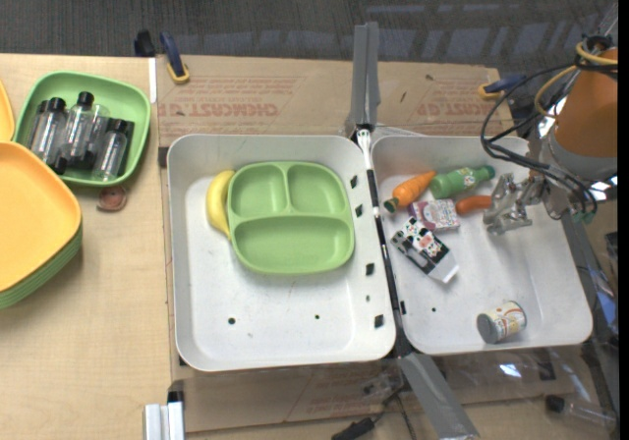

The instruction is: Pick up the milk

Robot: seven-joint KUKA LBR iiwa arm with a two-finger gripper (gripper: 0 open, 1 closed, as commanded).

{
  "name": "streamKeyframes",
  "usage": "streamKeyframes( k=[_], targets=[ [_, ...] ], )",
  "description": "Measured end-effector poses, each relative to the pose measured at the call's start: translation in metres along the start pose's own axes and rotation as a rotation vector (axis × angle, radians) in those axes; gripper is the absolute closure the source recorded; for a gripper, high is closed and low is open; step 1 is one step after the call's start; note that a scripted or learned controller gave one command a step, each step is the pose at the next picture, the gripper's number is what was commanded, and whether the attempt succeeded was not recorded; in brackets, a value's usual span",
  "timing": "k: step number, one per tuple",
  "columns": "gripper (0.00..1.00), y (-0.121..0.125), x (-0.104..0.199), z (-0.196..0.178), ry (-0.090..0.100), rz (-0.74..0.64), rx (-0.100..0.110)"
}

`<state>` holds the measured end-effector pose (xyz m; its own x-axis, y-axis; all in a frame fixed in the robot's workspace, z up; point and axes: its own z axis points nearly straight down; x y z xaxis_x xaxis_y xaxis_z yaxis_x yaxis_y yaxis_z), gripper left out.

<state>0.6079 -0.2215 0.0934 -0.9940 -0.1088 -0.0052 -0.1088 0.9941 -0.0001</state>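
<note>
1. Nearest the lower edge of the view, a small can lies on its side on the floor of the right bin, well apart from everything else in that bin.
2. Further up, the milk, a carton in a black-and-white cow pattern, lies flat and slanted near the right bin's left wall, with its pale end pointing toward the can.
3. Just beyond the carton sits a small pink packet, touching or nearly touching it.
4. The left bin holds a green divided plate with three sections; a yellow banana peeks out from under its left rim.
5. The gripper hangs low over the right bin's upper right part, well apart from the milk. Nothing shows between its metal fingers, and I cannot tell how wide they stand.
6. Beside the gripper's left, a small orange piece lies on the bin floor.
7. Past that, an orange carrot and a green bottle lie end to end near the far wall.
8. On the bench at far left, stacked orange plates sit beside a green tray holding dark-capped bottles.
</note>
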Motion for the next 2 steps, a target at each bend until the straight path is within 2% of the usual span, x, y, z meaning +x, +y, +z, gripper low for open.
streamKeyframes(
  k=[2],
  targets=[
    [1.00, 0.128, -0.015, 0.001, 0.002, -0.331, -0.002]
  ],
)
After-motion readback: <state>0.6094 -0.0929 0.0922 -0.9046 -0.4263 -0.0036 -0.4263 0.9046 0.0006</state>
